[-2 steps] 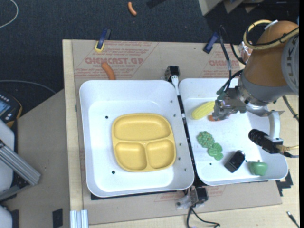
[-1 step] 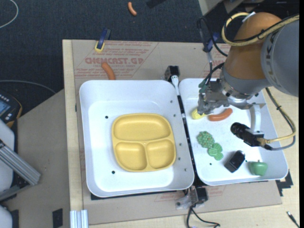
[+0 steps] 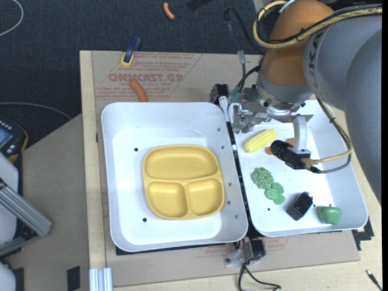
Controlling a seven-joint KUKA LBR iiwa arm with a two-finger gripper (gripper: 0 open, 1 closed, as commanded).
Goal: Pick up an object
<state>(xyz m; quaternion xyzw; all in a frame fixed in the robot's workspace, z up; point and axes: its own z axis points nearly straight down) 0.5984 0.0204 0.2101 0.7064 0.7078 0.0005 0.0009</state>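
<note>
Yellow and three-sectioned, a tray (image 3: 182,180) sits mid-floor in the left bin (image 3: 115,162). Across the right bin (image 3: 348,190), a corn cob (image 3: 259,140) lies near the far edge, green grapes (image 3: 267,185) by the inner wall, and a black block (image 3: 299,205) and green apple (image 3: 329,214) toward the near right corner. Above the corn hangs the gripper (image 3: 267,119); whether it is parted or closed cannot be told.

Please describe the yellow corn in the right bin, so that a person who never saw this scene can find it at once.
Look at the right bin, the one without the yellow divided tray. Near its upper left part, just below the arm's wrist, lies the corn, slightly tilted. It is the bin's one yellow item; the bumpy green pieces, black block and green pepper lie lower.
</note>
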